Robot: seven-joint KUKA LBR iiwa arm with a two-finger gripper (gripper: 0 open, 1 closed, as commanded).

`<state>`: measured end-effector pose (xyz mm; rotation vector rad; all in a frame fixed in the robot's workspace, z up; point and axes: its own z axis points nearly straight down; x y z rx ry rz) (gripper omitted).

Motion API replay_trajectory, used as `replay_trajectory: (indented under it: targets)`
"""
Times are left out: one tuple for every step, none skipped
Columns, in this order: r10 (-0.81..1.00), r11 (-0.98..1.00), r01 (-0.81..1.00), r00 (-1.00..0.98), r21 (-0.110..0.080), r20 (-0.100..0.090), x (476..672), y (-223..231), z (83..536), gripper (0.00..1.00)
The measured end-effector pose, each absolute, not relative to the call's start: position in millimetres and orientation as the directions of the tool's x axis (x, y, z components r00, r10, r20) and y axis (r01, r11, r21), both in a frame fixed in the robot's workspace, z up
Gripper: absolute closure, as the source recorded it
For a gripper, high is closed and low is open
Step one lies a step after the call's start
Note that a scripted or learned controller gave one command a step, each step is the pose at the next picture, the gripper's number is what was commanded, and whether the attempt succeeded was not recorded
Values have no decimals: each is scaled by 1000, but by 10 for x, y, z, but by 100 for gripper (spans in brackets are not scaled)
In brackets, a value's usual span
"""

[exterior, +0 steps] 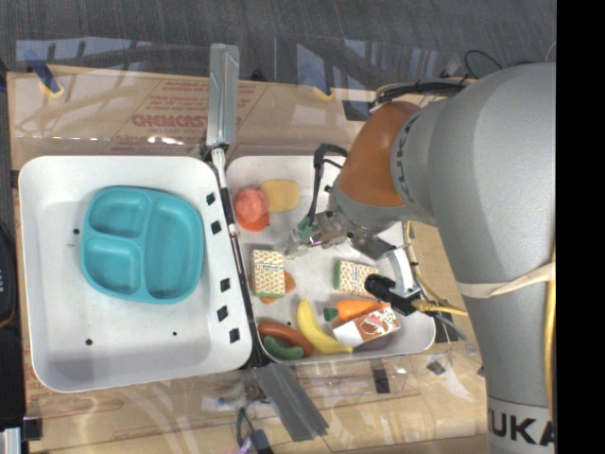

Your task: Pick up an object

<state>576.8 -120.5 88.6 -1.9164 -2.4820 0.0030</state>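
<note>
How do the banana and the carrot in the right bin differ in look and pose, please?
The banana is yellow and curved; the carrot is orange and straight, tapering to one end. The banana runs from upper left to lower right, while the carrot lies nearly level, tilted slightly. The banana sits beside a red-and-green chilli; the carrot rests against a small carton. Both lie flat near the front of the right bin.
</note>
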Motion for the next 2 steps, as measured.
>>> replay_trajectory:
  targets:
    - [969,246,969,-246,-1,-7,5774,-1277,915,0]
    - [934,356,934,-356,-5,4,4918,-1484,945,0]
